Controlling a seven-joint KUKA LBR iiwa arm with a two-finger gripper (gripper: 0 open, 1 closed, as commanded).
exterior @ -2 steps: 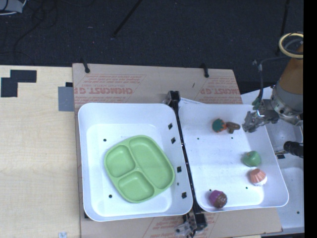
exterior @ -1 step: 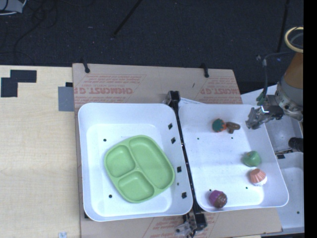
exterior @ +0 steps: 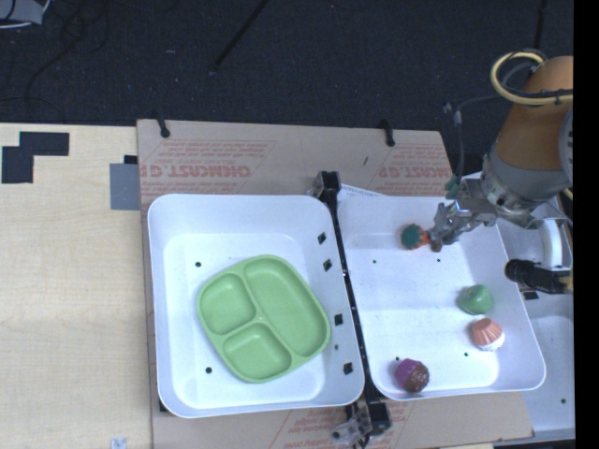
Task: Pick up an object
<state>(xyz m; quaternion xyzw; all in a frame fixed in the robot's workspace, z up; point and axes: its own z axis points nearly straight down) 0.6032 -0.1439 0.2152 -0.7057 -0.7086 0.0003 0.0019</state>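
Purple ball (exterior: 411,374) at right bin's (exterior: 440,386) near edge; green plate (exterior: 263,318) in left bin (exterior: 178,251). Pincer (exterior: 440,235) low beside teal ball (exterior: 412,237), just right; grip state impossible to tell.

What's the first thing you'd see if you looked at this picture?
Probably the big green plate with three sections, lying in the left white bin. Next, the grey and orange robot arm reaching in from the right, its pincer right beside a small teal ball at the far end of the right bin.
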